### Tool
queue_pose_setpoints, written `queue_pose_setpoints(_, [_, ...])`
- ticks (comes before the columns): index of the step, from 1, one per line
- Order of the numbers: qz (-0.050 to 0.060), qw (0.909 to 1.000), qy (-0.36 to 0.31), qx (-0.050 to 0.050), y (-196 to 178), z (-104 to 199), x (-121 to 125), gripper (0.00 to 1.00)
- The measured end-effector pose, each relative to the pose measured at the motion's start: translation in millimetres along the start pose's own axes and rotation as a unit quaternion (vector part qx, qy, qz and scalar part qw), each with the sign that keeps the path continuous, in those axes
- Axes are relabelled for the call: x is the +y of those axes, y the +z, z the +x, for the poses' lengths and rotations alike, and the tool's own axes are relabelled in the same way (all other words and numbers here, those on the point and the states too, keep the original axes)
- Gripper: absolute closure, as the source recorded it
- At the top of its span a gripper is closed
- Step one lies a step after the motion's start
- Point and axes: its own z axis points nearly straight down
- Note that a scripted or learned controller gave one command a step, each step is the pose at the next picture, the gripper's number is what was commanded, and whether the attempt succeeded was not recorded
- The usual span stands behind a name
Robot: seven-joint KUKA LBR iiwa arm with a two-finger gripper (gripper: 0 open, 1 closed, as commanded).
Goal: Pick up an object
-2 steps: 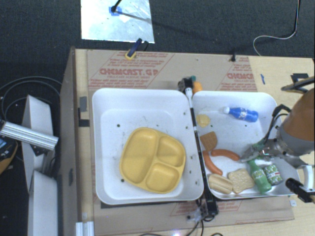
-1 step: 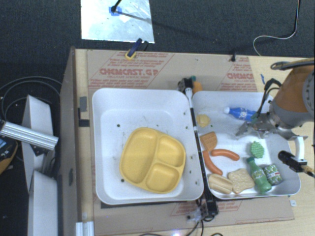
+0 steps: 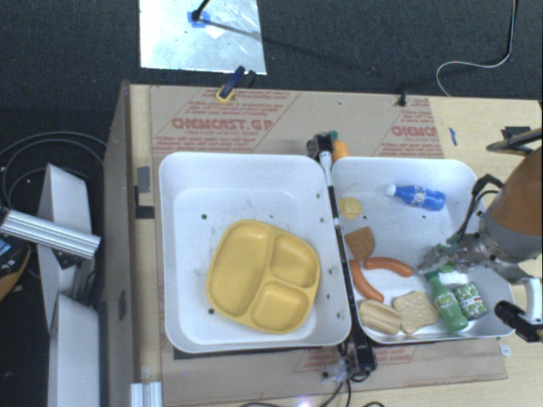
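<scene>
In the camera view, red "CHEMCAST GP" lettering ran across the board (image 3: 222,124) behind both bins. The gripper (image 3: 448,256) hung in the right bin (image 3: 450,175) above a green bottle (image 3: 445,300) near its front edge; its state was unclear.

Arm (image 3: 517,219) reaches in from right, hand (image 3: 450,259) low, pointing left.

Food toys (image 3: 390,291) crowd the right bin's (image 3: 458,175) near half (blue bottle (image 3: 417,197) apart).
</scene>
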Motion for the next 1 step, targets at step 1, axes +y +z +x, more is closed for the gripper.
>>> queue_pose_setpoints(1, [-0.001,1.0000,-0.001,0.000,-0.6,13.4,57.0,0.00])
